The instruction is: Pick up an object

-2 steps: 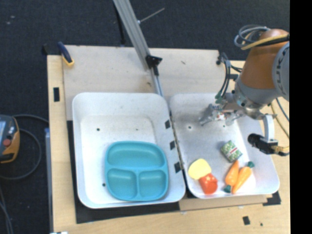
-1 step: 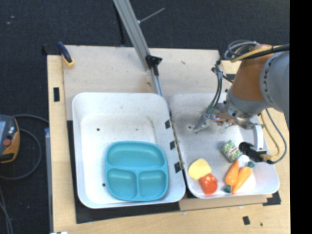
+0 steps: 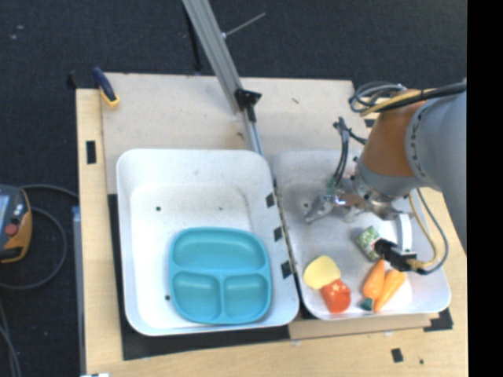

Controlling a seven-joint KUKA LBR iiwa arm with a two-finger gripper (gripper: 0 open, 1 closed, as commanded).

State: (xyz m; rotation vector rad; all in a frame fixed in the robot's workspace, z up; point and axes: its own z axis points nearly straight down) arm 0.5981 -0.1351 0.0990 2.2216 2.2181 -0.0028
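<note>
My gripper (image 3: 318, 208) hangs low over the middle of the right bin (image 3: 302, 171), at the end of the grey arm with the orange band (image 3: 393, 144). Toward the bin's front lie a yellow piece (image 3: 322, 272), a red pepper-like toy (image 3: 335, 296) touching it, an orange carrot (image 3: 383, 283) and a small green and white object (image 3: 367, 240). The gripper is left of the green object and above the yellow piece, apart from both. Nothing shows under it.
The left bin (image 3: 157, 179) holds a teal divided plate (image 3: 222, 276) at its front. A metal pole (image 3: 216, 49) slants down from the top to the gap between the bins. Cables (image 3: 428, 234) loop beside the wrist.
</note>
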